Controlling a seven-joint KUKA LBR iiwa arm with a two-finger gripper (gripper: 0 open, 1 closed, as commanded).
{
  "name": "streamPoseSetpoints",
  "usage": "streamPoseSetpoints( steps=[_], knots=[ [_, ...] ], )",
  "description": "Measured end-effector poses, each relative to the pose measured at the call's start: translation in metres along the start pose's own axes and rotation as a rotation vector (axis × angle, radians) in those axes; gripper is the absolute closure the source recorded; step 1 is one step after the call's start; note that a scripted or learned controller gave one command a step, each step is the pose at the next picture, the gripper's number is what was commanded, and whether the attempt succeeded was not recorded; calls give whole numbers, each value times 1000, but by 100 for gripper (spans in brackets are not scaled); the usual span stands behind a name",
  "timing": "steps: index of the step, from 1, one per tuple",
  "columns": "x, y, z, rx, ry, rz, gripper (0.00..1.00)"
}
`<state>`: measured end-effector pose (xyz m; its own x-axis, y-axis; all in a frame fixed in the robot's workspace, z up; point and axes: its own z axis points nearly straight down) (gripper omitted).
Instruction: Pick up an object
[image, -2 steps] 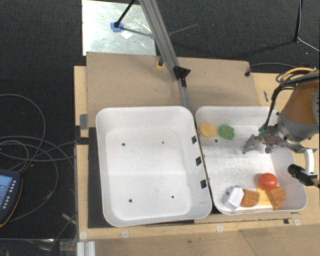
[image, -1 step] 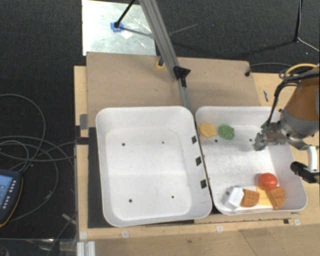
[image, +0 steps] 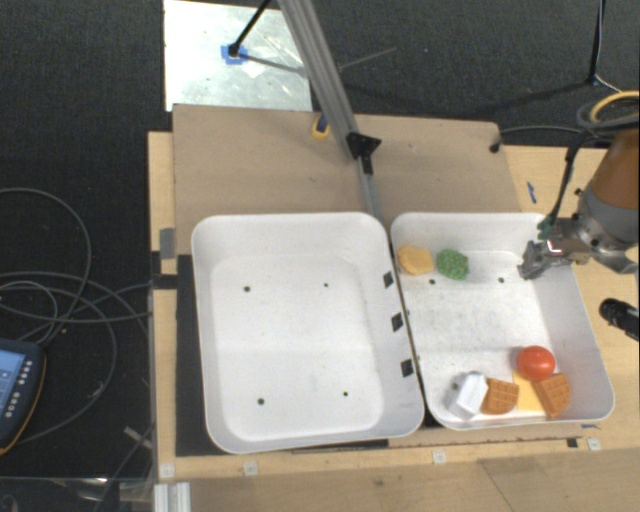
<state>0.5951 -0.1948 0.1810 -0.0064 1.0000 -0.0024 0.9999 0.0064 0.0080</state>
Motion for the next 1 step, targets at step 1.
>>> streamPoseSetpoints(
  steps=[1],
  knots=[
    [2,-6,-49,1,0,0,100]
  ],
)
